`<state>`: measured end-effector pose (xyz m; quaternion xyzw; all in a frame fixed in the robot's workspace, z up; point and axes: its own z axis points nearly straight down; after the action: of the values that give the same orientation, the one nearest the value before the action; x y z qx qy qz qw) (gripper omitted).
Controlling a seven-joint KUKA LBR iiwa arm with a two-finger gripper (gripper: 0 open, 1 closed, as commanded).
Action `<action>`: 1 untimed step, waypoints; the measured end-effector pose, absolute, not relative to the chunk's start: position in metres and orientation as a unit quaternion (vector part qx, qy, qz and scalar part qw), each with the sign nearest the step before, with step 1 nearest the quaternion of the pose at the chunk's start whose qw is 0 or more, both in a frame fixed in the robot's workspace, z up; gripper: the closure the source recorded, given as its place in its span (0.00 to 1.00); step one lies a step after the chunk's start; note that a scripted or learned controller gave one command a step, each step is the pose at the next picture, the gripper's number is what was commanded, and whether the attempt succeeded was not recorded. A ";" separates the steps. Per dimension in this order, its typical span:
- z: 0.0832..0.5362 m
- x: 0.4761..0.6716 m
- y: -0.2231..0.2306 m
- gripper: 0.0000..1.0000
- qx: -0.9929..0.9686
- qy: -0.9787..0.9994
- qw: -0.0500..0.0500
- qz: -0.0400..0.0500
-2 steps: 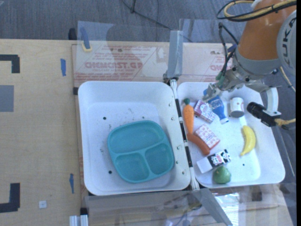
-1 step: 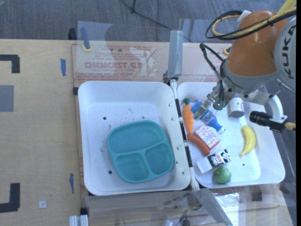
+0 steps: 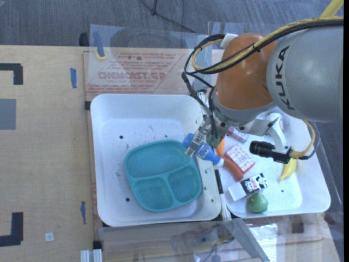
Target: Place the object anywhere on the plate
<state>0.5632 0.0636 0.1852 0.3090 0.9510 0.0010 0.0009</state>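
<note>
A blue plate (image 3: pixel 162 182) with three compartments lies in the left bin (image 3: pixel 109 146), towards its front right. My gripper (image 3: pixel 200 140) hangs over the plate's far right rim, close to the wall between the bins. A small blue object (image 3: pixel 210 154) sits between its fingers and sticks out on both sides. The gripper is shut on it. The object is above the plate's edge, and I cannot tell whether it touches the rim.
The right bin (image 3: pixel 311 201) holds an orange carrot-like piece (image 3: pixel 234 170), a red-and-white packet (image 3: pixel 240 157), a black-and-white box (image 3: pixel 250 186), a green ball (image 3: pixel 257 202) and a yellow banana (image 3: pixel 288 168). The arm's bulk covers that bin's far half.
</note>
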 end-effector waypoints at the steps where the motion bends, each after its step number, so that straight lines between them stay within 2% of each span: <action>1: 0.185 0.563 0.062 0.00 0.310 0.951 0.001 0.001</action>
<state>0.5634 0.0625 0.1853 0.3100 0.9507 0.0011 0.0011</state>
